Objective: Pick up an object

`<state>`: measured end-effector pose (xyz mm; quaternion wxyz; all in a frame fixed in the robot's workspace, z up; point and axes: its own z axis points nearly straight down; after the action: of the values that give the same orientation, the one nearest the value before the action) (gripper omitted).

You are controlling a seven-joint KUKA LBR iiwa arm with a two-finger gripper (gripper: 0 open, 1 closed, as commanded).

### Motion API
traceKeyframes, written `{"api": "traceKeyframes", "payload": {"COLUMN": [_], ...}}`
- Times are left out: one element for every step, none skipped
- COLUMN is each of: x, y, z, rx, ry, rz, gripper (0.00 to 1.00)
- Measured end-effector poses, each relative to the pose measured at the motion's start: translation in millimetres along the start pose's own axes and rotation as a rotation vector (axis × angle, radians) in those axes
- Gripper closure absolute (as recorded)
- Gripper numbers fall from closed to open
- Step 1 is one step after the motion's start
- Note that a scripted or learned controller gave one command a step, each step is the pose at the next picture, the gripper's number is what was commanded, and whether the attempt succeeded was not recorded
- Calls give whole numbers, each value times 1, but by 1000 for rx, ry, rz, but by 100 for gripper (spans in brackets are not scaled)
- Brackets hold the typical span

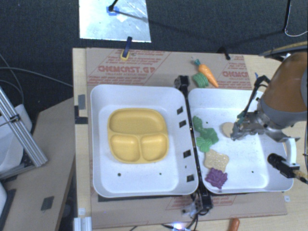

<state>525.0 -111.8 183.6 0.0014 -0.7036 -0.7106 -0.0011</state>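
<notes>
In the right bin (pixel 250 177), my gripper (pixel 237 133) hangs low, just right of a small tan round piece (pixel 226 128), close to it or touching it. Left of that lie two green leafy toys (pixel 205 137). A tan cracker-like piece (pixel 216 160) and a purple grape bunch (pixel 216 178) sit nearer the front. Nothing is visibly lifted by the gripper.
The left bin (pixel 103 105) holds a yellow divided plate (pixel 138 134). An orange toy carrot (pixel 208 72) and a green toy (pixel 200 80) rest on the cardboard behind the right bin. A black divider with clips (pixel 188 129) runs between the bins.
</notes>
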Motion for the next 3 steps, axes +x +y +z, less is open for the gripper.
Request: {"api": "traceKeyframes", "payload": {"x": [92,176,240], "y": [-36,-37,-37], "z": [0,0,39], "rx": [2,-2,2], "ry": [1,-1,-2], "rz": [-3,-2,1], "gripper": [100,100,100]}}
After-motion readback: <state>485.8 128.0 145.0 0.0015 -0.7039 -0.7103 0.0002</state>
